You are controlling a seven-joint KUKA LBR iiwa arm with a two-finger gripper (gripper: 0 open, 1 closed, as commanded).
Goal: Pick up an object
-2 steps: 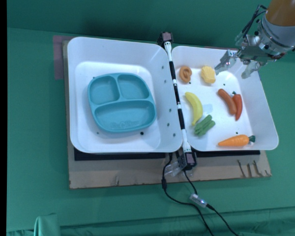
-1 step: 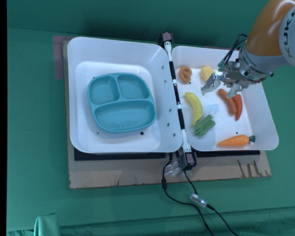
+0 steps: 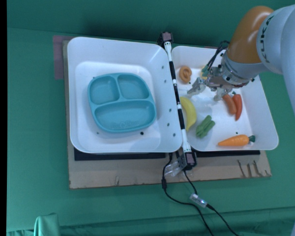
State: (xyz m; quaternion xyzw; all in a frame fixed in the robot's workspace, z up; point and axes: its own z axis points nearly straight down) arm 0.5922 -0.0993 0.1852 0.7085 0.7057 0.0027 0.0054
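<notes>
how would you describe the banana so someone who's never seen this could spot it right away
Look in the right-hand white bin, along its left wall beside the divider between the two bins. The banana lies there, just left of the green bean pods. It is the only yellow, curved piece; its neighbours are green or orange.

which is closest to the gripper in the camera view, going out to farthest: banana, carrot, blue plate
From the gripper:
1. banana, just below-left of it in the right bin
2. carrot, at that bin's near edge, lower right
3. blue plate, off in the left bin
</notes>
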